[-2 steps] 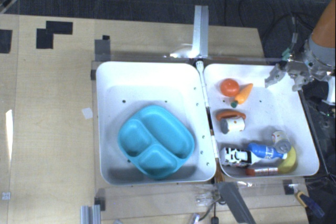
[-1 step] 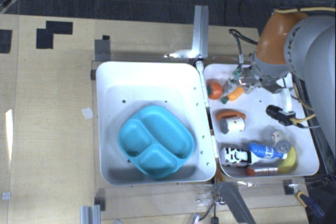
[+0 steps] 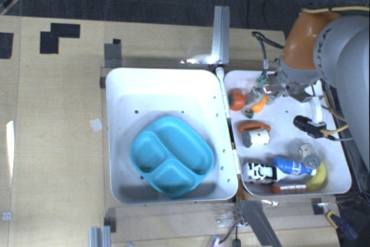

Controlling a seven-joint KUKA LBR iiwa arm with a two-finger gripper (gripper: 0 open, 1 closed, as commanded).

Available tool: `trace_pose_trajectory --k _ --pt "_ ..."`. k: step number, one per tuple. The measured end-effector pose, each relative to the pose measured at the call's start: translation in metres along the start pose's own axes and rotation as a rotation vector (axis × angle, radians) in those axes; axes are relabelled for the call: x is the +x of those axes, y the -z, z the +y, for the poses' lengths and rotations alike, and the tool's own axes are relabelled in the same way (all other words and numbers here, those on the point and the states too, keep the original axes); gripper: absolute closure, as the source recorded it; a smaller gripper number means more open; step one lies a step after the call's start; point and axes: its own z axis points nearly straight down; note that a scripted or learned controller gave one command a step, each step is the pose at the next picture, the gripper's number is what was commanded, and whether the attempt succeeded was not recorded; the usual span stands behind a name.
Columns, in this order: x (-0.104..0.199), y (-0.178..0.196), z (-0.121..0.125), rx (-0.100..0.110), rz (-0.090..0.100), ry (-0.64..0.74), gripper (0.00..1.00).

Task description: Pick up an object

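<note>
Jaws [image 3: 267, 87] low over the far end of the right bin [image 3: 341, 173]; spread or pressed together, cannot tell. Orange carrot-like piece [image 3: 259, 104] lies just beside and below them toward the near side, long axis slanting. The red-orange tomato [image 3: 236, 100] sits just left of it.

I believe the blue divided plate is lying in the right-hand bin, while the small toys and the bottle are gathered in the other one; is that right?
Not quite. The camera view shows the blue divided plate in the left-hand bin. The small toys and the bottle are gathered in the right-hand bin, where the arm reaches in.
</note>
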Motion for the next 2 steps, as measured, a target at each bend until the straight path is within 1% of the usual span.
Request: trace_pose_trajectory --k 1,2 --pt "-0.0027 0.0012 0.0003 -0.003 -0.005 -0.002 0.00" --pt "-0.0009 0.0067 -0.0012 0.009 0.001 0.000 1.00"
